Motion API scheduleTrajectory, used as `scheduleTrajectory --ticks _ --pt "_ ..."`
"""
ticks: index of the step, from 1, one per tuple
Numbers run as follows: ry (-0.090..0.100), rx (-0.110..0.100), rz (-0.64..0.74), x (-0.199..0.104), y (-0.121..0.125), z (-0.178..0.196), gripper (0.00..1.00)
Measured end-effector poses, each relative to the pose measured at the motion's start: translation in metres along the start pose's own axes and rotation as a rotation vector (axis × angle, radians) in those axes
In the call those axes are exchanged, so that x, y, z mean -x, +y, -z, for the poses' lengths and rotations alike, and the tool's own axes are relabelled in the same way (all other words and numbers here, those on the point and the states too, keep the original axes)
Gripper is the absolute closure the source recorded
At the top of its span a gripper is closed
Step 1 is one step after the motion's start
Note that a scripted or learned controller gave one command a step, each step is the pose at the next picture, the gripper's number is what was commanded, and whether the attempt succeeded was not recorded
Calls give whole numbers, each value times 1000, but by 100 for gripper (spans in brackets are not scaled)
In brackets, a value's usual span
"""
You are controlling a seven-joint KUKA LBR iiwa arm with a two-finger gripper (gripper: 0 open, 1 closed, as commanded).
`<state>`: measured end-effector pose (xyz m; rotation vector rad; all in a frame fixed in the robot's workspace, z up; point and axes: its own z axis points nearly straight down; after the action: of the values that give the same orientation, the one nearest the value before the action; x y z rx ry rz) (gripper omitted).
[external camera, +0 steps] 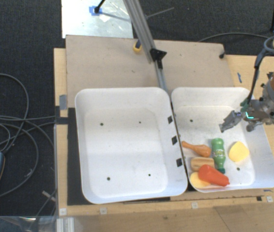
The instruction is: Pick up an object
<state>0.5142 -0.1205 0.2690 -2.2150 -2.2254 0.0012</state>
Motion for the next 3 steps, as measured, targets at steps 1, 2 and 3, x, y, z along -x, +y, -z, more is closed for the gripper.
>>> scheduleTrajectory --ticks 1,2,3 --pt "-1 4 -2 0 1 2 0" --pt "0 -1 -4 0 11 -47 0" --pt "1 -3 -4 -9 13 -104 0"
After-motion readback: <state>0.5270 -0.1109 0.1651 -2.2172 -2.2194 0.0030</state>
